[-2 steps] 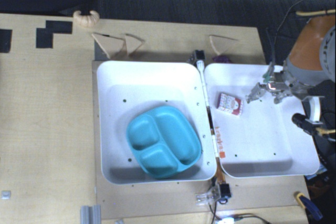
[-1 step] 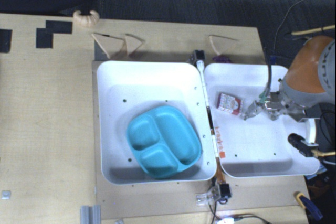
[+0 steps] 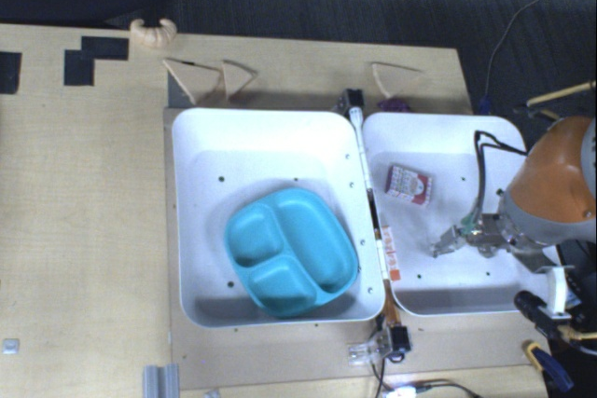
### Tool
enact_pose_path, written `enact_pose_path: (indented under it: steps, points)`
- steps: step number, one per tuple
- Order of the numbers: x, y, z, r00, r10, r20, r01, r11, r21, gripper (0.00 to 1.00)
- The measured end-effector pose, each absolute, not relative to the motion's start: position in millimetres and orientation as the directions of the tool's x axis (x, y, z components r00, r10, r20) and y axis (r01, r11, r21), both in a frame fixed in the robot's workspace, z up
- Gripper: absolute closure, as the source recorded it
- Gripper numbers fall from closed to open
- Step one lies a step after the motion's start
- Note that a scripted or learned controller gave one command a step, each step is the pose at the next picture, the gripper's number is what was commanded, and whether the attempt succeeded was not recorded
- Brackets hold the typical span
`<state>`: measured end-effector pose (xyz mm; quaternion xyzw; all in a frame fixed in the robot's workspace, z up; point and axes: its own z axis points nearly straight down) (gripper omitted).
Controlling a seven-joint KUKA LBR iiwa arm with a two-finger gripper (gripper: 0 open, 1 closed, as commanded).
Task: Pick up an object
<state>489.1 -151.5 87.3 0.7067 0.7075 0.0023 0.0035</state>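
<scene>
Gripper [image 3: 448,242] sits low over the right bin [image 3: 485,298], in the bin's near-centre area, fingers pointing toward the divider between the two bins. Fingers look close together at the tip, nothing visible between them; can't tell the exact gap from this angle, so finger state is unclear. No object in its hold as far as the view shows.

Small red-and-white packet [image 3: 409,184] lies flat on the bin floor, up and to the left of the gripper tip, toward the far side of the same bin. It is near the gripper but apart from it, not touching. Bare white floor between them.

Arm wrist with the orange band [image 3: 555,177] is behind the gripper to the right, over the bin's right edge. Black cable [image 3: 479,172] loops from the wrist down toward the gripper body.

Blue divided tray [image 3: 291,249] lies in the left bin [image 3: 201,200], well left of the gripper, across the divider; tilted slightly, three compartments facing up. Red-and-white label strip [image 3: 387,256] on the divider rim lies just left of the gripper tip.
</scene>
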Motion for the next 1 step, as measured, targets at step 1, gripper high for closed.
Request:
enact_pose_path:
  steps: [1]
  points:
    - [491.5, -151.4, 98.8, -0.002, 1.0, -0.003, 1.0, 0.002, 0.014, 1.0]
